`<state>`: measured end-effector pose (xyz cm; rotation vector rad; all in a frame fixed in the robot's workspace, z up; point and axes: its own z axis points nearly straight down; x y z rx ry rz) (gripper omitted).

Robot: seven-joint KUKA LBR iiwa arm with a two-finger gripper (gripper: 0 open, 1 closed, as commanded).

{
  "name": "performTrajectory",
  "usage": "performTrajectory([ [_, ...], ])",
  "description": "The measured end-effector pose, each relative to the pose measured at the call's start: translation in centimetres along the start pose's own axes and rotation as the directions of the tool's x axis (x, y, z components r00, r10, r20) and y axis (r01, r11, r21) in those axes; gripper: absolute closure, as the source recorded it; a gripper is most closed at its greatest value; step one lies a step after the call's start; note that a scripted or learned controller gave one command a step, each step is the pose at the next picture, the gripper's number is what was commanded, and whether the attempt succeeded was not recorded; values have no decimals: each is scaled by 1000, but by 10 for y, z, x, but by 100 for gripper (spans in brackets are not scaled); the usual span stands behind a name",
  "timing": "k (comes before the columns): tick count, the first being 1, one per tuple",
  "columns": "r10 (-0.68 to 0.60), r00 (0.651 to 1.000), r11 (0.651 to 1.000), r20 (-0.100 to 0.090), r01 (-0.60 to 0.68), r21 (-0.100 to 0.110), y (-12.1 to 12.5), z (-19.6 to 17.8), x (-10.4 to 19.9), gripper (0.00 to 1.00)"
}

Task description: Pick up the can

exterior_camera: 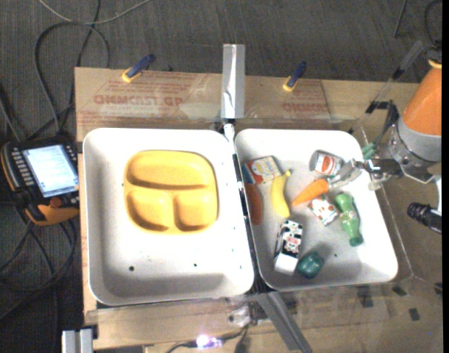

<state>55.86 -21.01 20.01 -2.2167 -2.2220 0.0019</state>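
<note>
The can [327, 162] lay on its side at about one o'clock in the right bin [372, 267], with a carrot [310, 191] just below at seven o'clock. The claw [352, 169] hung just beside the can at three o'clock; whether its fingers were apart could not be told
</note>
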Motion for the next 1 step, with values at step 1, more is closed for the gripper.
performTrajectory([
  [1,261,965,965,0,-261,3,77,73,-4,0],
])
